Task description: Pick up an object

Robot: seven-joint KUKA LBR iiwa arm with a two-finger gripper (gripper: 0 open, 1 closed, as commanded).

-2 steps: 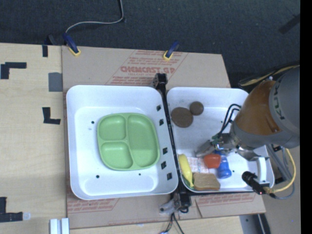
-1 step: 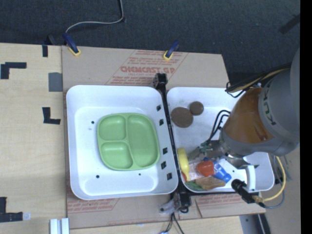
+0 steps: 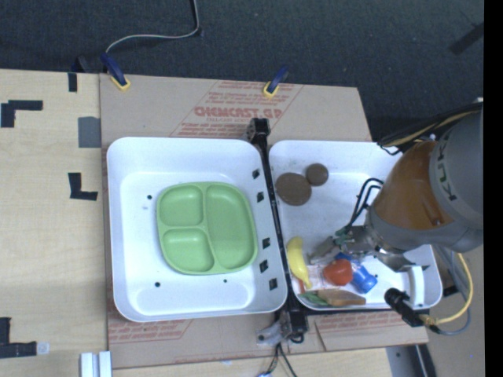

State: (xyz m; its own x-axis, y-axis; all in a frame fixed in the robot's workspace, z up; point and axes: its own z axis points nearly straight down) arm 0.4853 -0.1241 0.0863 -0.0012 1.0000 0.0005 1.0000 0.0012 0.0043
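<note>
My gripper (image 3: 336,248) hangs low in the right bin (image 3: 346,154), reaching in from the right under the grey and orange arm (image 3: 420,195). Just below it lies a cluster of small objects: a red tomato-like piece (image 3: 338,272), a blue piece (image 3: 365,278), a yellow banana (image 3: 296,261) and an orange-brown piece (image 3: 339,297) with some green beside it. The gripper's tip is right above the red piece and may touch it. Two brown discs (image 3: 294,188) (image 3: 317,174) lie at the bin's far side, apart from the gripper.
The left bin (image 3: 126,171) holds a green divided plate (image 3: 207,228). A black divider (image 3: 267,210) with clips runs between the bins. The arm's body covers the right bin's right side. Cardboard (image 3: 236,108) lies under both bins.
</note>
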